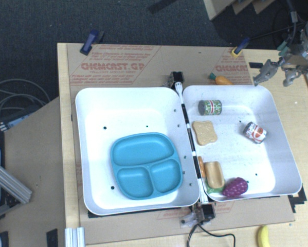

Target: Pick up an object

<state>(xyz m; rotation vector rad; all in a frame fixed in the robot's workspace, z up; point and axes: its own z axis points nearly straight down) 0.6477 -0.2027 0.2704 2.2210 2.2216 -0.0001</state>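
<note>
Gripper: The gripper (276,75) is up at the far right corner, outside the right bin (277,138). It is high above the bench.
Fingers: Two fingers (261,73) point down and stand wide apart. Nothing is between them.
Left bin: The left bin (92,138) holds a blue tray (146,164) with three parts. The tray looks too big and flat to grab.
Things to pick: All the small things are in the right bin.
Green can: The green can (210,107) lies on its side near the far left corner of that bin.
Red can: The red and white can (255,132) lies on its side toward the right, well apart from the rest. It is the closest thing to the gripper.
Bread: The slice of bread (204,132) lies flat by the left wall.
Front corner: The bread roll (213,173) and the purple grapes (235,187) sit just beside each other. I cannot tell if they touch.
Step now: No thing is picked yet. I think the arm is about to choose one.
How to do it well: The red and white can looks best, since it has room all around. Come straight down over its middle. Put one finger on each long side so it cannot roll away. Go low, close gently, then lift.
</note>
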